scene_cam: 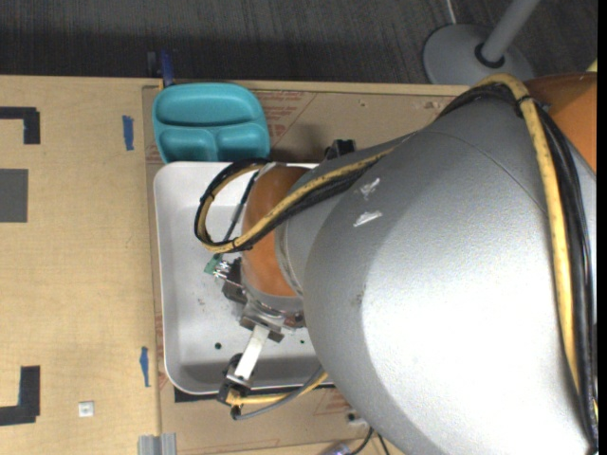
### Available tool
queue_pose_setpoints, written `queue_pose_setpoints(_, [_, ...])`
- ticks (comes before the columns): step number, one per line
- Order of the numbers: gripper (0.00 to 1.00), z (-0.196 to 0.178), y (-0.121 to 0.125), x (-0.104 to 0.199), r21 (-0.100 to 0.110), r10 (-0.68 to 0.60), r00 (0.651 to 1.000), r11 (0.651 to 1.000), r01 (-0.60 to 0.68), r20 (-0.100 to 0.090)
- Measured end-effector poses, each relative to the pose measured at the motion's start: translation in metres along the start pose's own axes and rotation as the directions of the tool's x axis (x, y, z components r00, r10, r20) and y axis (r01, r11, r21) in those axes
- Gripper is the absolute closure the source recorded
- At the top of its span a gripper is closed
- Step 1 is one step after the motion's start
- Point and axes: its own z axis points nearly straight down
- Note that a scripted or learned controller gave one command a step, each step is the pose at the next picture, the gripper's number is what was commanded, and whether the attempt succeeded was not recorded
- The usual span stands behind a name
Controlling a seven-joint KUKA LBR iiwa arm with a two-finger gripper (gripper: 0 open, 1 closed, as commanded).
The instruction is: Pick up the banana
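End effector (245, 303) over the bin (182, 301), opening can't tell, banana hidden, likely in the bin under the arm (427, 282): light, soft, curved, so grip mid-body across the width, gently.

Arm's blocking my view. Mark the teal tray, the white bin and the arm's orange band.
teal tray (211, 121): camera view, middle of its top face.
white bin (185, 292): camera view, bare floor near its left wall.
orange band (258, 252): camera view, the left part that shows behind the cables.
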Motion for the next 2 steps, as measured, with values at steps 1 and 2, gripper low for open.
queue_pose_setpoints(1, [1.00,0.0074,-0.0010,0.0063,-0.008,0.142,0.990,0.990,-0.142,-0.005])
queue_pose_setpoints(2, [1.00,-0.0022,-0.0013,0.0067,-0.007,0.141,0.990,0.990,-0.141,-0.005])
